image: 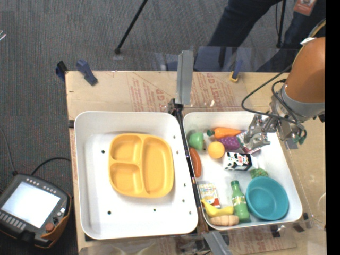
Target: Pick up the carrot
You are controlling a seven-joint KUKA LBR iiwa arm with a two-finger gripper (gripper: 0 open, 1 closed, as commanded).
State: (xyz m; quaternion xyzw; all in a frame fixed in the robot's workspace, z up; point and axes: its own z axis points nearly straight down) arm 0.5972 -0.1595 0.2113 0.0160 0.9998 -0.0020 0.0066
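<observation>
I am watching the arm point(305, 84) reaching in from the right and hanging over the far side of the right bin point(293, 179), with the jaws point(256, 137) sitting just right of the carrot point(227, 132). The carrot is lying on its side along the bin's far wall, leafy end pointing left, with the grapes point(230, 142) touching its near side and the orange point(215, 150) just nearer still, so I judge a clean approach is coming only from above or the right. I cannot tell how far the jaws are standing apart, since the metal parts are blurring together from this slant, and I am seeing nothing gripped between them. The milk carton point(237, 161) is sitting near below the jaws and could be getting knocked if they drop short. The blue bowl point(267, 197) and bottle point(240, 201) are lying well apart at the near side. The yellow tray point(141, 164) is resting in the left bin point(85, 179), out of the way.
</observation>
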